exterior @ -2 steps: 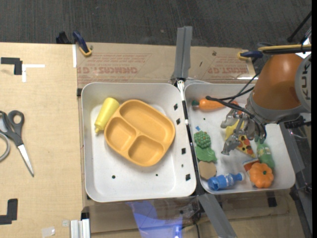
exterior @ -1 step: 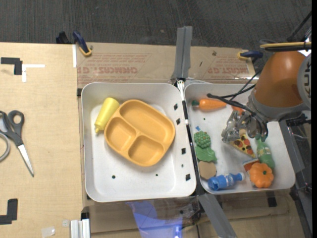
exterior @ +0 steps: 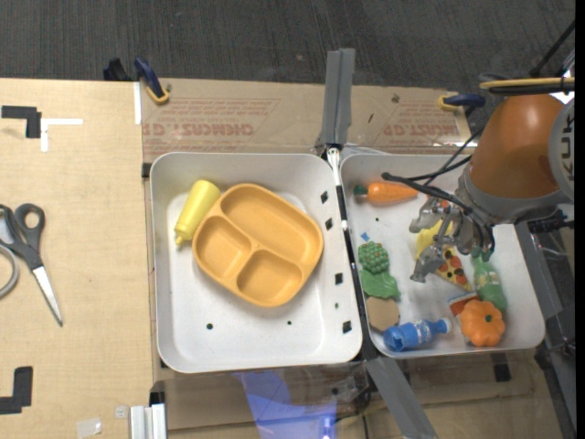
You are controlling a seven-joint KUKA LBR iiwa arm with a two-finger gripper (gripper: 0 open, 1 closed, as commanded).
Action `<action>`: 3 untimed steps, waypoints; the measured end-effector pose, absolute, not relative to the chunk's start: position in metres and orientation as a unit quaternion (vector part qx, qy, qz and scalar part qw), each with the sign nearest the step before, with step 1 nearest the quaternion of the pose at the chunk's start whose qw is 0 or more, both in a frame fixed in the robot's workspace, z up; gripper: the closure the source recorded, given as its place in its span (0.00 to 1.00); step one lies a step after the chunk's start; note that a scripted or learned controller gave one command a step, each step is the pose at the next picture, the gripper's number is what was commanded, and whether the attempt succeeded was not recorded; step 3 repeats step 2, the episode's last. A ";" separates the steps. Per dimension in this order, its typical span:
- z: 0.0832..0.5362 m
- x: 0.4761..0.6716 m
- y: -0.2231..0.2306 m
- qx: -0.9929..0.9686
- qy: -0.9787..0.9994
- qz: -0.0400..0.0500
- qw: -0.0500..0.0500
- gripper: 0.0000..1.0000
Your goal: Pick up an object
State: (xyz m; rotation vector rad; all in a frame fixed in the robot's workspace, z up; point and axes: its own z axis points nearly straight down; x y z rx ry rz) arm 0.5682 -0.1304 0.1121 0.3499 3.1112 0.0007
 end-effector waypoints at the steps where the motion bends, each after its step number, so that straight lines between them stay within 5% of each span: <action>1: 0.093 0.573 -0.144 0.127 0.992 0.000 0.002 0.00; 2: 0.103 0.574 -0.144 0.126 0.992 0.000 0.005 1.00; 3: 0.103 0.574 -0.144 0.126 0.992 0.000 0.005 1.00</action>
